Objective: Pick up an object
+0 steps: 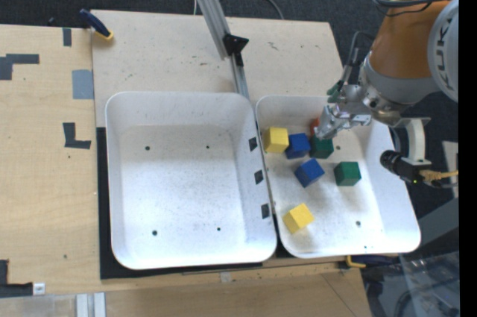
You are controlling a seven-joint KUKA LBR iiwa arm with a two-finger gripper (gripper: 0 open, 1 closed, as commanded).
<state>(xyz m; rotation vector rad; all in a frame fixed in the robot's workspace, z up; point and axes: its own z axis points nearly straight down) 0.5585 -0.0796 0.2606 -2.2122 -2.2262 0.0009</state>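
Note:
Several small cubes lie in the right bin [387, 226]. A yellow cube [277, 139] and a blue cube [297, 145] sit side by side at the upper left. A dark green cube [323, 149] lies just right of them, with a sliver of something red [315, 126] behind it. My gripper [329, 128] hangs low over the dark green cube, partly covering it. Lower down are a second blue cube [309, 172], a green cube [347, 173] and another yellow cube [299, 217].
The left bin [127, 181] stands beside the right one, with a shared wall between them. A slanted metal pole [212, 6] comes down to the bins' back edge. The arm's orange and grey body [410, 47] looms over the right bin's back right corner.

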